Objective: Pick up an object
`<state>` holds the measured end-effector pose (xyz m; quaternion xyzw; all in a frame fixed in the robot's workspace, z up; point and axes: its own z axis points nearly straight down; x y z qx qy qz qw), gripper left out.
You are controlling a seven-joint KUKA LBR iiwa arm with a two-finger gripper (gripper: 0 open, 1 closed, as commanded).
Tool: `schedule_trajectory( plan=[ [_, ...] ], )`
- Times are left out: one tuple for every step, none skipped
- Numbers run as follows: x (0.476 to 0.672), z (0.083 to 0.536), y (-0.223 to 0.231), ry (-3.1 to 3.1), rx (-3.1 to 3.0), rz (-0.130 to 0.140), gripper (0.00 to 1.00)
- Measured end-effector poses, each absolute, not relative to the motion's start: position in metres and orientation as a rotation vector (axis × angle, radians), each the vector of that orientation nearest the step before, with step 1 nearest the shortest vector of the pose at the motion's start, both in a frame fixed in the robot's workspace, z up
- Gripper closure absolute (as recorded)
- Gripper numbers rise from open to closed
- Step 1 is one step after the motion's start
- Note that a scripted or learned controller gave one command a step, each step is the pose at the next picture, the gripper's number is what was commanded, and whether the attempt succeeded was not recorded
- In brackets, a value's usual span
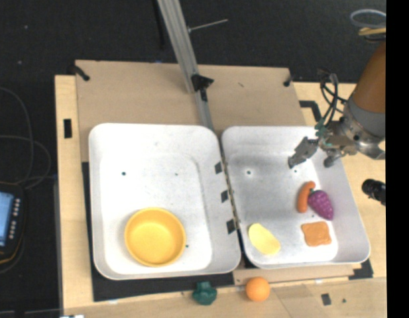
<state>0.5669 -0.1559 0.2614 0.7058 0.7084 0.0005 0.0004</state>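
Arm comes in from the right, gripper (317, 153) hanging over the upper right part of the right bin (257, 151). Two fingers read as spread apart, one dark finger (300, 154) sticking out left, the other nearer the bin's right edge. Nothing between them.

Right bin contents, all in the lower half:
- orange carrot-shaped piece (304, 197), upright-ish, touching the purple grape cluster (321, 204) on its right
- orange toast-like square (316, 233) just below those two
- pale yellow oval piece (263, 238) at lower left, well apart from the others

Closest items to the jaws are the carrot piece and the grapes: both sit below the gripper in view, apart from it, not touching either finger. Whether the fingers are down at bin floor height or above it I can't tell from this angle.

Left bin (151, 151): yellow bowl (154, 236) in the lower part.

On the bench in front of the bins: orange ball (257, 289) and a small green object (205, 293).
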Motion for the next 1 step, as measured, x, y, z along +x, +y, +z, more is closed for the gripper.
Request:
schedule_trajectory(
  plan=[
    [0.5669, 0.2615, -0.1559, 2.224, 2.218, 0.003, 0.00]
  ],
)
